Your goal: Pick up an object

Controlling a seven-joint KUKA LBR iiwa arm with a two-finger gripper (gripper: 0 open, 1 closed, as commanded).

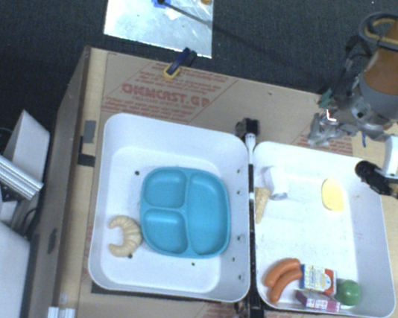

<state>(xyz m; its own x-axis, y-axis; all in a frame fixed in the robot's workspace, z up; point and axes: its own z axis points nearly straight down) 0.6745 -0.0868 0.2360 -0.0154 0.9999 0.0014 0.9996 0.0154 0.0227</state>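
Note:
My gripper [325, 130] hangs at the end of the grey and orange arm, over the far rim of the right bin [388, 246], with nothing visibly in it. In that bin a yellow oval piece [333, 194] lies toward the back. Two orange sausages [281, 278], a small red and white carton [318, 279], a green ball [348, 292] and a pink packet [318, 302] crowd the near edge. A white crumpled piece [269, 180] and a tan wedge [260, 204] lie by the bin's left wall.
The left bin [117, 171] holds a blue divided plate [185, 211] and a pale croissant [126, 235] at its near left. A black clamp [249, 129] sits on the divider between the bins. Cardboard [194, 97] lines the bench behind them.

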